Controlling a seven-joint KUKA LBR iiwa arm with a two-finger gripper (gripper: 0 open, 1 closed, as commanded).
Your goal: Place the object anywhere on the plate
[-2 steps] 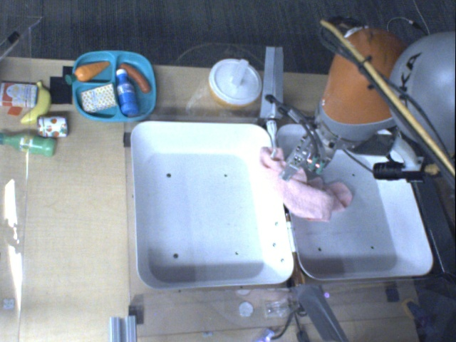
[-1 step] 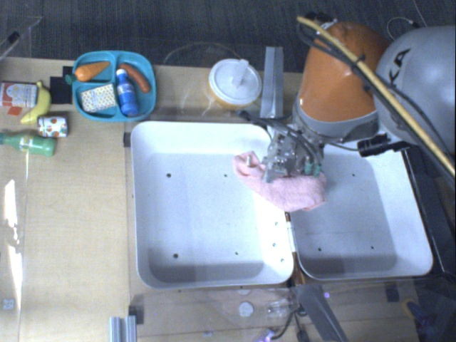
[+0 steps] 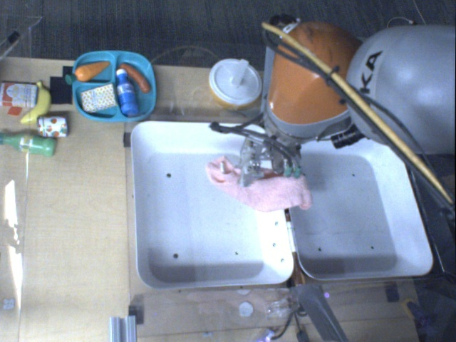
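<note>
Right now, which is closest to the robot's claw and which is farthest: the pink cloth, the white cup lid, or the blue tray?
From the gripper:
1. Pink cloth, directly under it, over the bins' divide.
2. White cup lid, behind the bins.
3. Blue tray, far left of the bench.

Take the left bin (image 3: 206, 212) as the marker. The right bin (image 3: 363, 223) sits touching its right side. A cloth (image 3: 267, 189) lies in the left bin's back right part, drooping over the shared rim. The gripper (image 3: 262, 164) stands right over the cloth's back edge. Behind the left bin's back right corner stands a lidded cup (image 3: 236, 82). Behind its back left corner sits a divided tray (image 3: 115, 86) holding small items. Further left, small things (image 3: 32, 116) lie scattered on the surface (image 3: 64, 226).
</note>
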